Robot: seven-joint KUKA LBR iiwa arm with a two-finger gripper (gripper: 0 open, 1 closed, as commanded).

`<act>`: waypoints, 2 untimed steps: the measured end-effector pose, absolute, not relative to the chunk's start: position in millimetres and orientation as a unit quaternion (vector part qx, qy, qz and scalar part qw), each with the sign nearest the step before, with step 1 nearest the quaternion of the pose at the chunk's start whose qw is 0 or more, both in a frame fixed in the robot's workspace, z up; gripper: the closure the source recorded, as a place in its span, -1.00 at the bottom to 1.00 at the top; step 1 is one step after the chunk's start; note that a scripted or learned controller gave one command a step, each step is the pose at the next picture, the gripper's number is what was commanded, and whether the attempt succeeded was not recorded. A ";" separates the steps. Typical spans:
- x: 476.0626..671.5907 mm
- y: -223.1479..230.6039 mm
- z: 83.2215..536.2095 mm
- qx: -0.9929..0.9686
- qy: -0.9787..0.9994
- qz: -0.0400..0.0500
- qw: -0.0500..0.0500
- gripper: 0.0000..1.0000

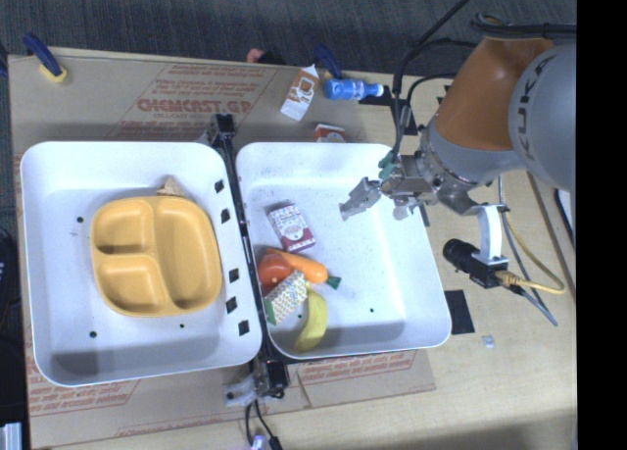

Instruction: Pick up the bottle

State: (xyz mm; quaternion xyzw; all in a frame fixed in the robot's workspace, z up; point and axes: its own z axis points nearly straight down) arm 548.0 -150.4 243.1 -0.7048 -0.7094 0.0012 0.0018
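A grey robot arm (509, 115) with an orange band is reaching in over the right rim of the right white bin (421, 281). Its gripper (367, 198) is hovering above the bin's upper right part, with nothing visible between its fingers; whether they are spread or closed is hard to tell from this slanted view.

The bottle (343, 90), blue with a white cap end, is lying on its side on the bench beyond the far edge of the right bin, outside both bins. Just beside it a small white and brown carton (300, 93) is lying, its print too small to read.

Inside the right bin, near its left wall, a small red packet (291, 225) is resting; its label is unreadable. Toward the near left corner a tomato (274, 270), a carrot (312, 269), a patterned wrapper (287, 298) and a banana (313, 319) are clustering together, touching.

The left white bin (59, 340) is carrying a yellow three-compartment tray (155, 254).

The cardboard sheet (196, 100) under the bins is showing red lettering that seems to read "CHEMCAST GP"
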 end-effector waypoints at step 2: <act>482.9 -211.3 204.0 -0.588 -0.809 0.001 0.002 1.00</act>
